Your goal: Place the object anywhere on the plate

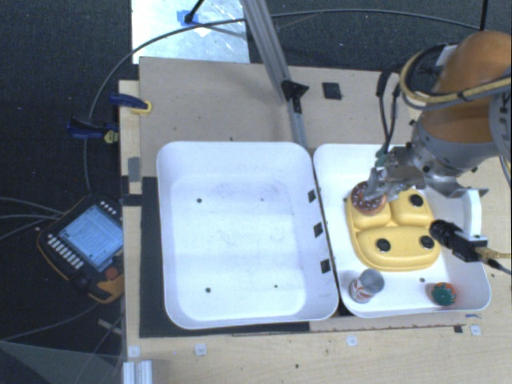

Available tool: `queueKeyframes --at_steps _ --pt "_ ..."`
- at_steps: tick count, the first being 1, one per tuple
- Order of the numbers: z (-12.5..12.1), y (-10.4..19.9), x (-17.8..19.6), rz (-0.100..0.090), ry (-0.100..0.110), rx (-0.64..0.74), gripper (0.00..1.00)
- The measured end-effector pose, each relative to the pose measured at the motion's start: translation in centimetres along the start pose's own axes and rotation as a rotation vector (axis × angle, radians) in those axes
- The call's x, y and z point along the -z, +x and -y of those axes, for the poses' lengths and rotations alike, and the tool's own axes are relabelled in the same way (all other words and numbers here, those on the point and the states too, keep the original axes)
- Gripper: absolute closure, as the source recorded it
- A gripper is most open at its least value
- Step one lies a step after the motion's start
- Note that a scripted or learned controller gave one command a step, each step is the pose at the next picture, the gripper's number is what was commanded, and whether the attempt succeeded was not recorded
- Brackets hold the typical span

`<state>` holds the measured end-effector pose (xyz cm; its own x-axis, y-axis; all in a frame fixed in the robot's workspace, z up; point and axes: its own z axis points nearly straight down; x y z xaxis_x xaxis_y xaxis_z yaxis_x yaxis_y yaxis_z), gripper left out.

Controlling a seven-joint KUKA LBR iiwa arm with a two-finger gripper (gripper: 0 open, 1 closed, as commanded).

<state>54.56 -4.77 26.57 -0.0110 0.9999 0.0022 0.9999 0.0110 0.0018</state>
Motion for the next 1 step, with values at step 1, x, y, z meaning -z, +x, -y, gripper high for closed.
queueKeyframes --at_steps 1 --pt "1.0 6.19 -1.24 0.0 0.002 0.0 1.0"
